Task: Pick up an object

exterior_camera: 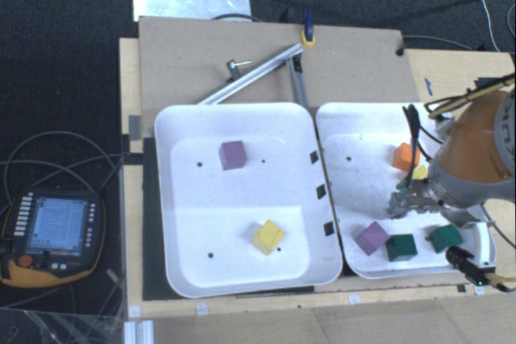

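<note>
My pincer point(401, 201) hangs low over the right shallow white bin point(355, 173), and from up here I cannot tell how it stands or whether it has hold of anything. Just beside it lie a small purple cube point(372, 238), a dark green cube point(401, 246) and another green block point(444, 238) along the near wall. An orange block point(404, 156) sits farther back. Over in the left white bin point(185, 254), a purple cube point(232, 155) and a yellow cube point(268, 237) rest well apart.
</note>
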You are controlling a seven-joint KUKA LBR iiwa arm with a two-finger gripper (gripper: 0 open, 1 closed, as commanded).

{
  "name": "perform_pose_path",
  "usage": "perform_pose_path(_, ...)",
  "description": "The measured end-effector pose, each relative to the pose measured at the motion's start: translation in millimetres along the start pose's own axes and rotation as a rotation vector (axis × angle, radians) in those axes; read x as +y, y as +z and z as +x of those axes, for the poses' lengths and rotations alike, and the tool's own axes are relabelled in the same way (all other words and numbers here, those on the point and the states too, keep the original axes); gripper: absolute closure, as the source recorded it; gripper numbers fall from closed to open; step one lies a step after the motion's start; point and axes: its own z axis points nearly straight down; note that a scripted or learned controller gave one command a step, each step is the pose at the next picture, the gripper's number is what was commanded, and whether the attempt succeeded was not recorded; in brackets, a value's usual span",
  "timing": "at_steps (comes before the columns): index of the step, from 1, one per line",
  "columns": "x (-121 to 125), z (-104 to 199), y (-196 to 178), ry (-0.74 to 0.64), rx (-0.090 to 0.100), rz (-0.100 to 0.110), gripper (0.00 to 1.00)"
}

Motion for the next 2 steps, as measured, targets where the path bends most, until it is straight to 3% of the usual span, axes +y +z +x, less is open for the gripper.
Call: perform_pose_path(2, 9, 4, -88, -0.001, -0.001, -0.003, 1.0)
